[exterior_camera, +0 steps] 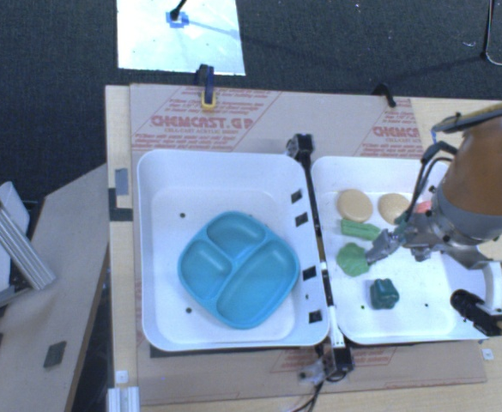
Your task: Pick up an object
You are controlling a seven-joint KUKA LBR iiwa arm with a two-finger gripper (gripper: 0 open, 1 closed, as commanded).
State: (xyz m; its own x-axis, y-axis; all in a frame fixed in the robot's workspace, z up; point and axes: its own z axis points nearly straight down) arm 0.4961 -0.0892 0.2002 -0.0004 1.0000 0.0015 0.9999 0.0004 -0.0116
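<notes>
The right bin (422, 329) holds several small items. Two tan discs lie near its back, one (353, 204) to the left and one (393, 205) partly behind the arm. In front of them lie a green oblong piece (359, 229) and a rounder green piece (351, 259). A dark teal block (384, 293) sits nearer the front. My gripper (381, 247) hangs low over the bin, just right of the two green pieces and above the teal block. Nothing shows as held in it.
In the left bin (152, 230) lies a blue divided plate (238, 269). Black clips (306, 221) line the shared wall between the bins. A black fitting (478, 309) sticks in at the right bin's front right corner. A yellow clamp (208, 97) stands at the back.
</notes>
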